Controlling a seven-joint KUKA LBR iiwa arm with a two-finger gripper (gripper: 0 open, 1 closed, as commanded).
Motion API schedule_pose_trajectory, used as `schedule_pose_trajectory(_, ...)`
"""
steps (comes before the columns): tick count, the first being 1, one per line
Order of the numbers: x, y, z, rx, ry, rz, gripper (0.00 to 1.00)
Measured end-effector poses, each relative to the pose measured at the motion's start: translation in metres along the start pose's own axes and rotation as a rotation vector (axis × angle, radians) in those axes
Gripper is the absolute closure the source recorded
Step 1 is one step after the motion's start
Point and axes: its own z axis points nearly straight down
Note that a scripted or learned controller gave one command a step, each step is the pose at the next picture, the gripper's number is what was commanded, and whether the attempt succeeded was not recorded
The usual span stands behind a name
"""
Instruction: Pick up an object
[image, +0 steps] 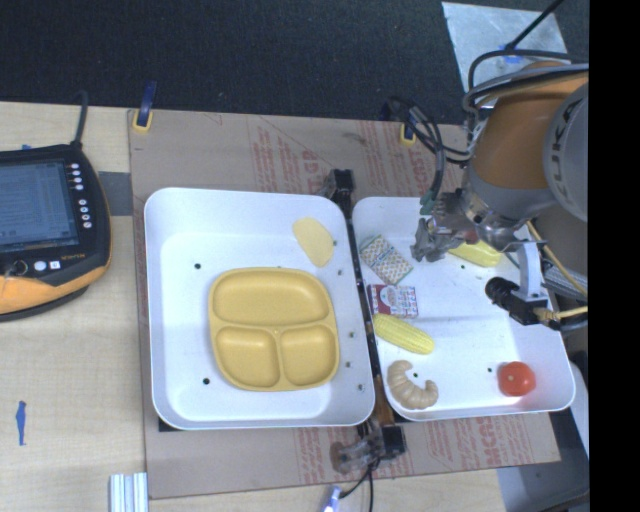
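My gripper (432, 243) hangs over the back of the right bin (470, 400), pointing down. Just to its right a yellow banana-like piece (474, 253) lies partly hidden under the wrist. A checkered packet (386, 260) lies to its left, and a red-and-white card (392, 300) sits below that. Nearer the front are a corn cob (403, 332), a croissant (412, 385) and a red tomato (516, 378). Nothing shows between the fingers.
The left bin (170, 300) holds a yellow divided plate (272, 327) and a pale yellow chip-like piece (313, 240) near its back right corner. A tablet with an orange case (45, 225) lies on the bench at far left.
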Motion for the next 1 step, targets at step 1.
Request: schedule_pose_trajectory(1, -0.0006, -0.0004, 0.0005, 0.001, 0.000, 0.001, 0.00)
